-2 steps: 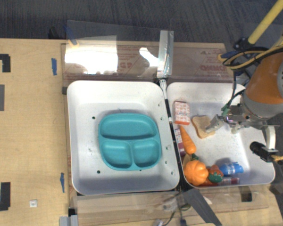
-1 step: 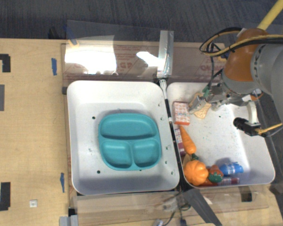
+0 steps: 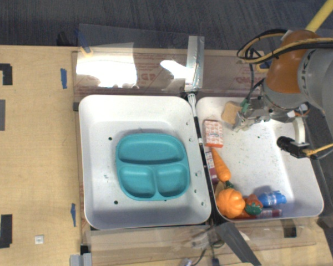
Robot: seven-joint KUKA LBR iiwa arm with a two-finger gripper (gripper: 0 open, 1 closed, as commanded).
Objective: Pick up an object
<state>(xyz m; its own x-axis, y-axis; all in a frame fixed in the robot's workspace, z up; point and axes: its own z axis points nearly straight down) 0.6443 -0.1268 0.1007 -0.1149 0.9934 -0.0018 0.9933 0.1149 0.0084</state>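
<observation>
1. Pumpkin [image 3: 230, 201], orange and one in number, sits in the right bin's [image 3: 299, 204] near corner; beside it we see one blue bottle [image 3: 271, 198].
2. One carrot [image 3: 221, 167] and one red-and-white box [image 3: 213, 133] lie along the bin's left wall.
3. One teal divided tray [image 3: 152, 166] fills the left bin [image 3: 94, 148].
4. One tan block [image 3: 230, 113] lies farthest, just beside the gripper [image 3: 245, 117]; we cannot tell how its claw stands.

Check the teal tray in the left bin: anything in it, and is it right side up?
Empty and right side up. The teal tray lies flat in the left bin, and all three of its compartments show bare teal.
</observation>
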